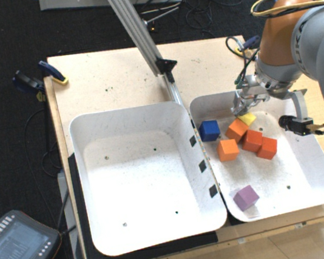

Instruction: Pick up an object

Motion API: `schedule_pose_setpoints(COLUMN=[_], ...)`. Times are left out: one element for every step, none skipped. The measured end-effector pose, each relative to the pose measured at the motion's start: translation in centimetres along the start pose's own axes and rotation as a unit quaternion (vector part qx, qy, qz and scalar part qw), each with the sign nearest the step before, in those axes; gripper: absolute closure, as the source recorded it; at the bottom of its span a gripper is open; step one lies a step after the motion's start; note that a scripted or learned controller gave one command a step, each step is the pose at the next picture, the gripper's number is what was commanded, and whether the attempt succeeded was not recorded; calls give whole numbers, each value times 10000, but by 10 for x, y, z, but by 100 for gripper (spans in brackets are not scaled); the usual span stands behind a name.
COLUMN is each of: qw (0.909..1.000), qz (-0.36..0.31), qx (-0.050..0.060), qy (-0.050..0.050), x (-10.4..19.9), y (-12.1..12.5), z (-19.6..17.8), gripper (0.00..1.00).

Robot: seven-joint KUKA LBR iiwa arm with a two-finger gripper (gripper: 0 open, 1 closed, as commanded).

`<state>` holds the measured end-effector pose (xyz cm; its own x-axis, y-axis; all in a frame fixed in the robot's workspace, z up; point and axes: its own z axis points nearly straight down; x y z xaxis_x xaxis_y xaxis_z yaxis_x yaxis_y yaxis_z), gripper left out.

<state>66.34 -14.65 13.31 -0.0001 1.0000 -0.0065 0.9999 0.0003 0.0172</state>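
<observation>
Approach step: gripper [243,106] low at right bin's [318,182] far edge, by yellow block [248,119]; grip state unclear. Next: descend, close.

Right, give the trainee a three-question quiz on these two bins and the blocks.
1. True or false: the purple block touches the blue block.
2. Which bin holds the blocks: A) left bin, B) right bin?
3. The gripper hovers over the ____ block.

Key:
1. False; they lie apart.
2. B.
3. Yellow.
</observation>
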Motion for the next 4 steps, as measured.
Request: schedule_pose_setpoints(qw=[10000,10000,10000,9999], qz=[5,-15,-10,-33], qx=[52,44,67,93], qy=[21,23,27,39], x=[-10,-5,-5,43], y=[-1,10,11,3], z=[-55,-114,-128,-115], gripper=[100,100,100,100])
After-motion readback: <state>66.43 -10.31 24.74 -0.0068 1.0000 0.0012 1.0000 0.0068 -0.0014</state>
